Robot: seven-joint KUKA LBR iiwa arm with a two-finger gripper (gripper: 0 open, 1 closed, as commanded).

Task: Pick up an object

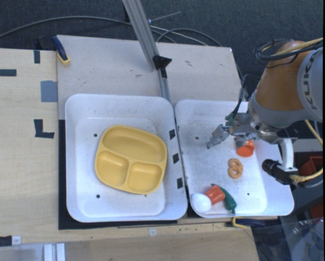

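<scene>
Right at the front edge of the right-hand bin (pixel 260 203) sits a white egg (pixel 201 202), and touching it on the right is a little red and green thing that looks like a toy chili or carrot (pixel 221 196). Up from those, roughly mid-bin, there's a small tan pretzel (pixel 235 168) lying flat, and just above that an orange piece (pixel 245 149) tucked right under the arm's wrist, so I can't make out what it actually is.

End effector (pixel 216 137) is hanging over the upper middle of that same bin, pointing left and down toward bare white floor. Fingers look spread apart with nothing between them, though it's small and kinda blurry so take that loosely. It's near the orange piece but not on it.

Left bin (pixel 75 145) has a yellow divided plate (pixel 131 159) with three compartments, sitting a bit tilted in the middle.

Behind the bins on the tabletop (pixel 108 64) there's a grey metal rail (pixel 140 23) running diagonally up out of view, plus a blue and yellow clamp (pixel 60 49) at the back left corner.
</scene>
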